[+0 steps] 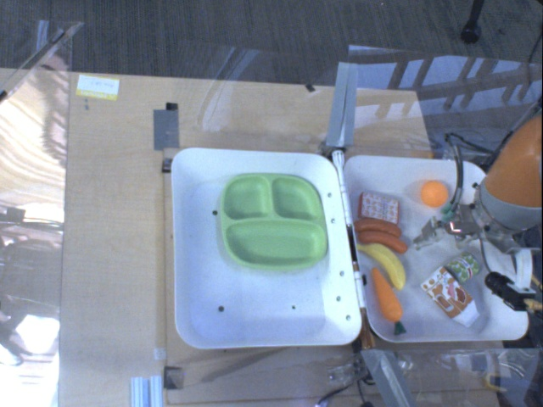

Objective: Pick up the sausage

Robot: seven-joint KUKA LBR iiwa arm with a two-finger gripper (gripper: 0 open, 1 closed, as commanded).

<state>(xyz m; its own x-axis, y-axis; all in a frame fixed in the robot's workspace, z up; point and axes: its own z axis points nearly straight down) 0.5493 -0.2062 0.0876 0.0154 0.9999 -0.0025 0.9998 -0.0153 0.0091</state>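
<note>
I have the grey arm's two-finger gripper (427,232) low over the right-hand shallow white bin (499,329), reaching in from the right edge. I cannot tell whether it is open or shut; it is too small and blurred. The pair of reddish-brown sausages (382,234) lies just to the left of the gripper tips, apart from them. Above the sausages sits a small red printed packet (378,206); below them, a curved yellow banana (383,263), then an orange carrot (386,298). A round orange fruit (434,193) rests above the gripper. A small printed carton (450,293) lies below it. Far left, the other bin (195,312) holds a green three-compartment plastic plate (273,220).
</note>
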